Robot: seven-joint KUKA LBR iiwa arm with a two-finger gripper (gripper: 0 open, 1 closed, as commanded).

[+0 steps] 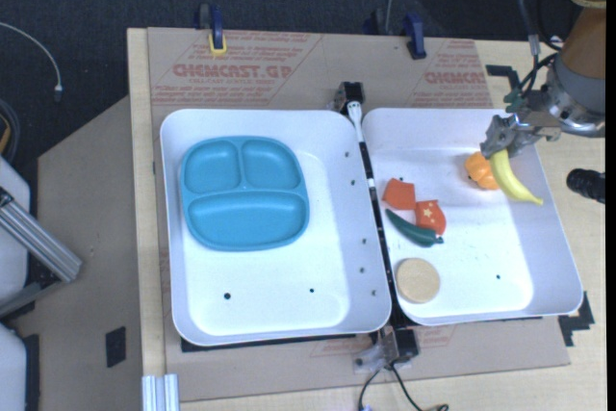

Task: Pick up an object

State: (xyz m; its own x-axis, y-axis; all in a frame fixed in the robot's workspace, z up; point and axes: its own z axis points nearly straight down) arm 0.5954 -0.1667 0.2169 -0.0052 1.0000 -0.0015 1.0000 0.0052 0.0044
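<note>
My gripper [500,141] hangs over the back right part of the right bin [549,289]. Its tip is right at the upper end of a yellow banana [517,185]. Against the banana's left side sits a small orange fruit [477,169]. Whether the gripper has hold of the banana cannot be made out. Nearer the bin's left wall lie two red pepper pieces [399,194] [432,217], a dark green chili [414,229] and a round tan disc [419,279].
The left bin [289,303] holds a blue divided plate [245,192]. A black divider strip [369,197] runs between the bins. Blue clamps [216,26] [415,34] hold the cardboard at the back. The grey arm with its orange band [582,53] comes in from the right.
</note>
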